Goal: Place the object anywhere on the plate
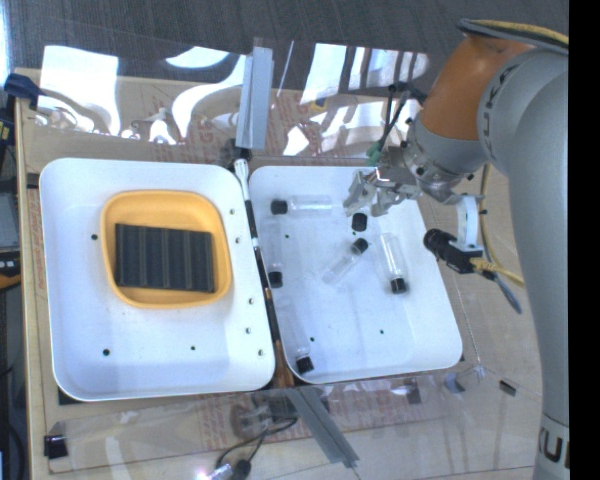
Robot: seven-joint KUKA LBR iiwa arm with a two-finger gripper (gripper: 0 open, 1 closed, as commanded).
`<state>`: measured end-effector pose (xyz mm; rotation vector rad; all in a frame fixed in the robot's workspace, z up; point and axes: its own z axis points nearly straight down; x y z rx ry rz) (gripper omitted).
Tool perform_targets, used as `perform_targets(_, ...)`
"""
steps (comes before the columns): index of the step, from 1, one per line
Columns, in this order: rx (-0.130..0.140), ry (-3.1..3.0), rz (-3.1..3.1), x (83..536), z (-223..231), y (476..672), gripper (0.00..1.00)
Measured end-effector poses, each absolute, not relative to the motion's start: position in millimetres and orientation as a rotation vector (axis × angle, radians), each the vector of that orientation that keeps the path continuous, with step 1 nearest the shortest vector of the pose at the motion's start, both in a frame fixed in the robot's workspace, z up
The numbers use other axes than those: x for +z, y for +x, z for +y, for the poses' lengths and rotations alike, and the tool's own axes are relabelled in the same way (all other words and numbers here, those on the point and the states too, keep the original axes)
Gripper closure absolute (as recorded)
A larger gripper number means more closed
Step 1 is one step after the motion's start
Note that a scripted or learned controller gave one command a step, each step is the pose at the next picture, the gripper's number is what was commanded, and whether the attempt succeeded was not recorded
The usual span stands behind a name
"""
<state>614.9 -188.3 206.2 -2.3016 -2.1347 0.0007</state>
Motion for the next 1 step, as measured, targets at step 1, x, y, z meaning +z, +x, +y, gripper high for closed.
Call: perform_targets(1, 0.005, -2.069, -2.356, 186.5, -162.3, 569.5, 1.0)
